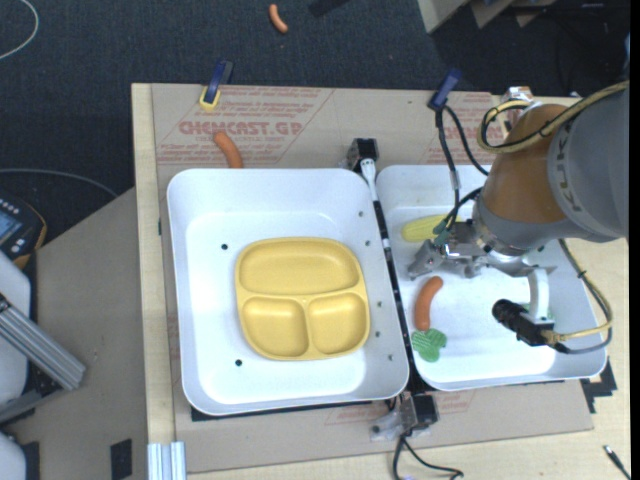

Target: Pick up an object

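In the right bin lie an orange sausage-shaped toy, a green leafy toy just below it, and a yellow piece near the bin's back left. My gripper hangs low over the right bin, just above and to the right of the orange sausage and below the yellow piece. The arm's grey and orange body covers the bin's back right part.
The left bin holds a yellow three-compartment plate. An orange toy lies on the cardboard behind the left bin, another on the dark floor. Cables trail over the right bin's back edge.
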Available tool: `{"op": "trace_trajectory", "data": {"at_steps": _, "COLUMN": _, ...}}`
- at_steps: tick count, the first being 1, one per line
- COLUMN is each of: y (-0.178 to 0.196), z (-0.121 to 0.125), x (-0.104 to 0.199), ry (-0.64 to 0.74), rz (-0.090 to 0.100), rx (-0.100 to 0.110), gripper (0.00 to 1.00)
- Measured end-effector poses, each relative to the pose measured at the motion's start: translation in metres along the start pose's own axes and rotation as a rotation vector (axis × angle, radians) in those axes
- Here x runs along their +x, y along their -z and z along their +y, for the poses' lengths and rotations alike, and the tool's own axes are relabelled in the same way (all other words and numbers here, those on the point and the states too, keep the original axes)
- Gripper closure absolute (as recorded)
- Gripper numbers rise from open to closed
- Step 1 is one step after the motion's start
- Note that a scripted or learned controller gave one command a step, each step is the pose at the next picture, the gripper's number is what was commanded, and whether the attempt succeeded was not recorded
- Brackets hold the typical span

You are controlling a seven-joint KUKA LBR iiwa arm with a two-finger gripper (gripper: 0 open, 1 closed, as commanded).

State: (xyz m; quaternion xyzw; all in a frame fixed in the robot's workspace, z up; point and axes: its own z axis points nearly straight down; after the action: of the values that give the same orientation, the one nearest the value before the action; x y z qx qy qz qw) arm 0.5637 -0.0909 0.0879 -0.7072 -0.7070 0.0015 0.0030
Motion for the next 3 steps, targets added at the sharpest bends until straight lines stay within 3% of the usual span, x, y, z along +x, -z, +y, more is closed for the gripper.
{"op": "trace_trajectory", "data": {"at_steps": 1, "y": 0.013, "z": 0.001, "x": -0.001, "ry": -0.002, "rz": -0.002, "rx": -0.006, "gripper": 1.00}}
{"op": "trace_trajectory", "data": {"at_steps": 3, "y": 0.127, "z": -0.007, "x": -0.009, "ry": 0.001, "rz": -0.004, "rx": -0.014, "gripper": 1.00}}
